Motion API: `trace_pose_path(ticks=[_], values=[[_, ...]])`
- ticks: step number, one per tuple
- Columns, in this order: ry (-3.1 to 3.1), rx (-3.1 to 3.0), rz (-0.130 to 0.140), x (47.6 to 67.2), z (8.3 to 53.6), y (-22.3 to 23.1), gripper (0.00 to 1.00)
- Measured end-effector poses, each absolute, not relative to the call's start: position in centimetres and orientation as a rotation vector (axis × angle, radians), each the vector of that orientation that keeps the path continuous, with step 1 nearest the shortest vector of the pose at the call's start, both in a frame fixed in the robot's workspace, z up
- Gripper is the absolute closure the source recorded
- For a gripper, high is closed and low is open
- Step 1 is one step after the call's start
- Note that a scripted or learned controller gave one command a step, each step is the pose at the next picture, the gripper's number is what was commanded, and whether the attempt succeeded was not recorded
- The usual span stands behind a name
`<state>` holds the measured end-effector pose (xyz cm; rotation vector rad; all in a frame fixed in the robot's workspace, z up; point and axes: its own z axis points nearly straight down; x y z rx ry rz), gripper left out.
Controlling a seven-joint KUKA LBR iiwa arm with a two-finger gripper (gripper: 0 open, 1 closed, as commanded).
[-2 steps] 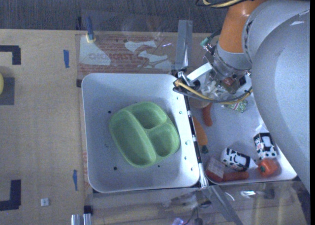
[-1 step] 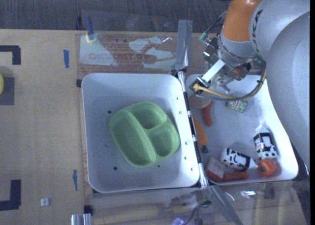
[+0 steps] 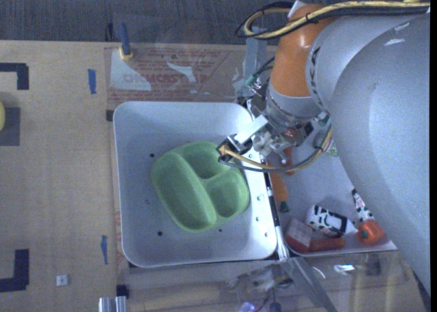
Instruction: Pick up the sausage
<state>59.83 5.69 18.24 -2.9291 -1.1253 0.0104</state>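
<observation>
We see the claw (image 3: 270,147) hanging at the centre of the frame, over the seam where the two shallow white bins meet, and from this slant we cannot tell whether it stands apart or together; nothing shows in its grip. The thing we take for the sausage, a short reddish-brown cylinder (image 3: 311,239), lies in the right-hand white bin (image 3: 307,188) near that bin's lower rim, towards the lower right of the frame. From the claw it therefore lies down and a little to the right, well apart, with its long axis running roughly left to right across the picture, though the near end is partly blurred. We judge that the coming move turns on this: the claw must travel down the frame into the right bin and close across that axis. Just above the sausage sits a black-and-white blocky toy (image 3: 326,220), close enough that it could crowd a descent. Further right lies an orange-and-red rounded piece (image 3: 369,232), near the arm's grey bulk. A slender orange thing (image 3: 276,188) lies along the right bin's left wall, directly below the claw and between it and the sausage. In the left-hand white bin (image 3: 136,167) rests a green plastic plate with three compartments (image 3: 198,184), its right edge just beside the claw. The pale wooden bench (image 3: 54,167) carries both bins.
</observation>
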Motion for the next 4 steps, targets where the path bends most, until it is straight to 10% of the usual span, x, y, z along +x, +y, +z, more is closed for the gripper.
trace_pose_path(ticks=[1, 3, 4], values=[[-1.040, -2.961, 0.010, 59.2, 18.3, -3.2, 1.00], [-0.451, -3.109, 0.003, 56.5, 26.9, 11.3, 1.00], [-0.314, -3.126, 0.006, 55.9, 21.4, 9.9, 1.00]])
